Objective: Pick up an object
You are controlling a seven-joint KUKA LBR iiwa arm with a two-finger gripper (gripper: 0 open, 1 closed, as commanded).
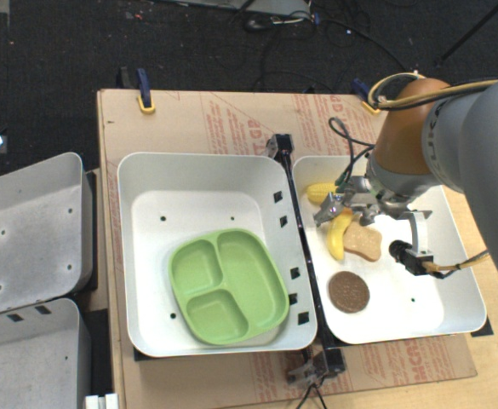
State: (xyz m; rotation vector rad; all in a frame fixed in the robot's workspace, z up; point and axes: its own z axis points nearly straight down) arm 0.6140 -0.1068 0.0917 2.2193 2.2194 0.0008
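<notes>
banana: right bin, near its left wall, touching the toast slice
gripper: right over the banana, honestly can't tell about the grip
cookie: just below the toast
green tray: left bin

Yellow banana, tan bread slice and brown round cookie in right bin

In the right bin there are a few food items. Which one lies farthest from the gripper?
The round brown cookie. It lies alone toward the front of the right bin, while the banana and the toast slice sit just below the gripper.
</notes>
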